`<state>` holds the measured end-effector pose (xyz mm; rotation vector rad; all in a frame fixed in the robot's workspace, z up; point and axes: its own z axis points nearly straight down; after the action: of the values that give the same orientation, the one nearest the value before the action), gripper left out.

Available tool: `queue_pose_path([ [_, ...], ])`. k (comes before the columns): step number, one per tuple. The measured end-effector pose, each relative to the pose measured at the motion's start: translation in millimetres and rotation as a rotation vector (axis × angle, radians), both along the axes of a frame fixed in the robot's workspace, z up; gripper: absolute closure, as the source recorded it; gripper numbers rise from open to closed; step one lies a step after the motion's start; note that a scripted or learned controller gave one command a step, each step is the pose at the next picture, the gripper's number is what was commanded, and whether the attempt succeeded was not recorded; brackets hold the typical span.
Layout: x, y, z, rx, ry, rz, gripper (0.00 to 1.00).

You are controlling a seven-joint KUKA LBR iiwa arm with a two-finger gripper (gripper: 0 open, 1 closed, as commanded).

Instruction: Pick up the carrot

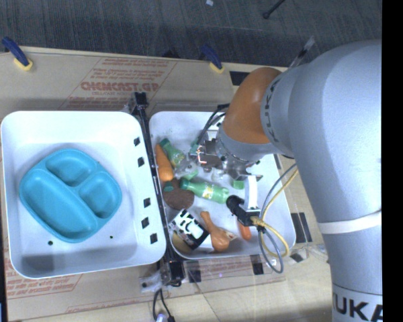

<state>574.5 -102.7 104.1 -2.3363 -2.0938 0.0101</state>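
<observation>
**Hand low in right bin, grip state unreadable**

Hand point(211, 158) sits down in the right bin point(282, 220), roughly mid-bin toward its far edge, wrist and orange band point(248, 116) directly above it. Can't tell whether it is released or clenched — the wrist body hides that from this angle, so no claim of a grasp.

Carrot point(164, 164) lies along the bin's left wall, just beside the divider between the two bins, long axis running near-to-far. It is just left of the hand, with a green bottle point(206, 191) and a dark round piece point(178, 198) crowding its near end. My read: approach is aimed at the carrot but nothing is between the hand and it that confirms contact.

Room to move is poor. Carrot is pinned against the wall, so one side has little clearance — a slip or wall strike looks likely. Clutter fills the near half: a black-and-white item point(187, 225), a tan wooden piece point(217, 237), a small orange piece point(245, 232). That orange piece could be mistaken for the target.

Left bin point(27, 260) holds a blue divided tray point(68, 192); open floor around it.
</observation>
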Motion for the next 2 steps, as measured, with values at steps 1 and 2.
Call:
queue_pose_path([
  [1, -3.9, 81.4, 88.8, -0.001, -0.001, -0.155, 0.0],
  [2, 18.4, 47.0, 87.5, -0.004, -0.001, -0.339, 0.0],
])
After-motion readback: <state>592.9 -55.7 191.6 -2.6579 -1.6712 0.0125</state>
